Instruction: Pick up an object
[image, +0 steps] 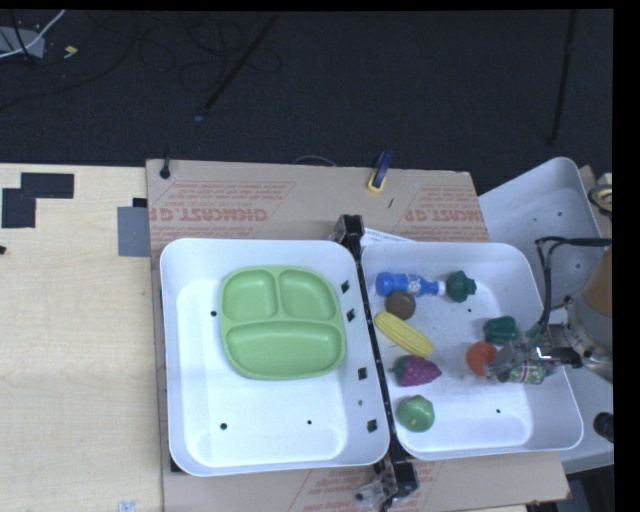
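Note:
The right bin (500, 430) holds several toy foods. A red round piece (480, 356) lies at its right side, with a dark green piece (499, 328) just behind it. My gripper (520, 366) reaches in low over the bin's right edge and sits directly to the right of the red piece, touching or nearly touching it. Nothing is visibly lifted. Further left lie a yellow corn cob (403, 334), a purple piece (418, 371), a green apple-like piece (415, 412), a brown ball (401, 304), a blue bottle (408, 286) and another dark green piece (459, 286).
The left bin (200, 420) holds a light green divided plate (282, 322). A black divider (368, 350) runs between the bins. Cardboard (260, 205) lies under both bins, with a blue-and-yellow clamp (379, 172) at its far edge.

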